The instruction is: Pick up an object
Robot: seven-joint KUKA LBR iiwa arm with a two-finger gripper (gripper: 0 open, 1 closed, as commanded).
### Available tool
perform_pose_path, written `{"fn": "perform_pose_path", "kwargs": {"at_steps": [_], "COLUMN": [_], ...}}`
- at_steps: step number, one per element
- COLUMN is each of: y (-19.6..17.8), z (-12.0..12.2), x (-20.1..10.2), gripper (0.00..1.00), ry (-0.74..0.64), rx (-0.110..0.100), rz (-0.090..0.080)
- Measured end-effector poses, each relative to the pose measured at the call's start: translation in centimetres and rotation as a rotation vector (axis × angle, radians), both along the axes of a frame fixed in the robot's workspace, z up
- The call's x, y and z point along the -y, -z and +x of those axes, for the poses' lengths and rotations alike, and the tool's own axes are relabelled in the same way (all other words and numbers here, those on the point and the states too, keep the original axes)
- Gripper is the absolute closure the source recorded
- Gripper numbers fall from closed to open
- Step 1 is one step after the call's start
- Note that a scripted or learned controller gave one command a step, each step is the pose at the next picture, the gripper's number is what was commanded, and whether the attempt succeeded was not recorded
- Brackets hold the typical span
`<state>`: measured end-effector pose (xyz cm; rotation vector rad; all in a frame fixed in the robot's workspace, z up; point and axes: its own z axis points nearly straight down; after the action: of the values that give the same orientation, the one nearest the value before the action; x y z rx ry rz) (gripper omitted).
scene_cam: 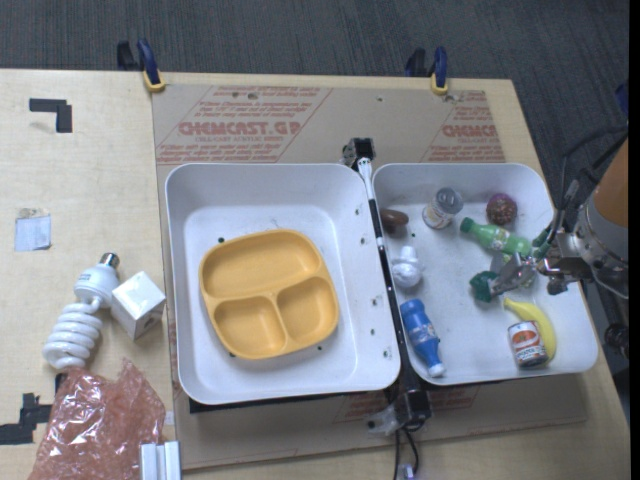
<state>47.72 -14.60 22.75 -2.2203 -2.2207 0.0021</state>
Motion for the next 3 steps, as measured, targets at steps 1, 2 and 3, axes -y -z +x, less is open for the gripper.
{"fn": "perform_pose_path", "kwargs": {"at_steps": [1, 2, 3], "y": [13.1, 12.1, 3.5], "z": [0.0, 0.2, 2.6], "x": [-1.2, -1.2, -9.0], "gripper": [0.00, 1.00, 1.00], "ry": [0.002, 0.004, 0.000], "rx": [0.002, 0.004, 0.004], "rz": [0.001, 0.000, -0.001]}}
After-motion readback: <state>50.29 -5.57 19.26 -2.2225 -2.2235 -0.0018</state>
